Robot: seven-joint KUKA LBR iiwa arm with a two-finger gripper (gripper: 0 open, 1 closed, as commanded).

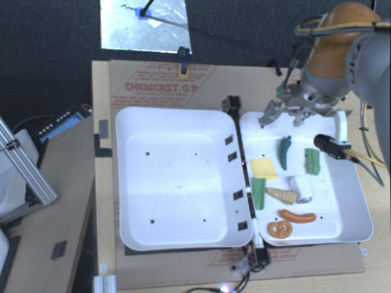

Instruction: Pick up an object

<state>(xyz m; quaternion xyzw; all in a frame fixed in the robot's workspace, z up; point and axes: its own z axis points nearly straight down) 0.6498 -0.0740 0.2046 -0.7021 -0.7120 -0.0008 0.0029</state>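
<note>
- Brown cardboard covers the surface (165,84), and two shallow white bins sit on it side by side; the right bin (351,218) is the landmark for every place below.
- At that bin's near edge lie a pretzel (280,229) and, just behind it, an orange sausage (297,216).
- Further back, in the bin's left part, a ridged cone (281,195) lies beside a green stick (259,193) that runs along the left wall; a small white block (300,185) is just right of the cone.
- A yellow square (263,168) rests behind the cone, toward the bin's middle.
- Beyond it, a dark green pepper (285,152) and a lighter green pod (313,161) lie apart in the bin's far half.
- All look like small toy foods: probably light, stiff and a little slick. The sausage looks like the easiest pick, taken across its narrow middle, since it lies clear of its neighbours.
- Left of the right bin, the left bin (131,224) holds nothing I can make out.
- Over the right bin's far rim hangs the tool (285,112), fingers spread and nothing between them.
</note>
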